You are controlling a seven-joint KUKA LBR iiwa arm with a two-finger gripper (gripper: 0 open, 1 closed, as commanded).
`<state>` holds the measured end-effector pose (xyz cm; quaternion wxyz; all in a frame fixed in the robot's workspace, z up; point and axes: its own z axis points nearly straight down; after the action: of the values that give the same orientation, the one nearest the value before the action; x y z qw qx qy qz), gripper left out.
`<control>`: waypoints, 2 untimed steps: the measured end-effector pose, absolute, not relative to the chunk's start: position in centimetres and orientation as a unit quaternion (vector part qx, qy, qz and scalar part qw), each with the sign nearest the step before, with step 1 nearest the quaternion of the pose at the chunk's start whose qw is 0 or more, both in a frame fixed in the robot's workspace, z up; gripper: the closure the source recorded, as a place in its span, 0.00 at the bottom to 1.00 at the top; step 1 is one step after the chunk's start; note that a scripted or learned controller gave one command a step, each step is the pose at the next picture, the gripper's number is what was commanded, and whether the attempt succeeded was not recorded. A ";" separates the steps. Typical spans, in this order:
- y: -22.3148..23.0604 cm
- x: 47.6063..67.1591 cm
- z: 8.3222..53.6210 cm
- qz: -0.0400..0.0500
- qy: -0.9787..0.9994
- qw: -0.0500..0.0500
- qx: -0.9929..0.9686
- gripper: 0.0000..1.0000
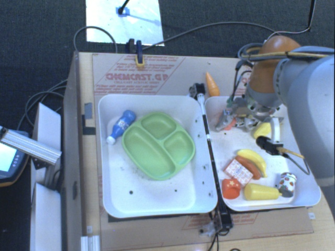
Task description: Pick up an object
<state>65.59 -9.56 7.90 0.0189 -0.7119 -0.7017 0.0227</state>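
Claw (228, 120) low in right bin (313, 192), state unclear | curved banana (247, 156) | glossy sectioned green plate (158, 145)

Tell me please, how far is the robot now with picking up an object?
Done: the gripper is low in the right bin, near its far left corner. In hand: nothing visibly held; the fingers are too blurred to judge. Left: grasping and lifting. The banana, tomato and yellow piece lie untouched nearer the camera.
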 end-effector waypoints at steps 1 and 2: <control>-10.0 65.6 7.9 0.019 -0.702 0.024 -0.711 0.00; -9.7 65.6 7.9 0.021 -0.702 0.020 -0.712 0.00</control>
<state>65.55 -9.70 7.89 0.0201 -0.7116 -0.7020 0.0208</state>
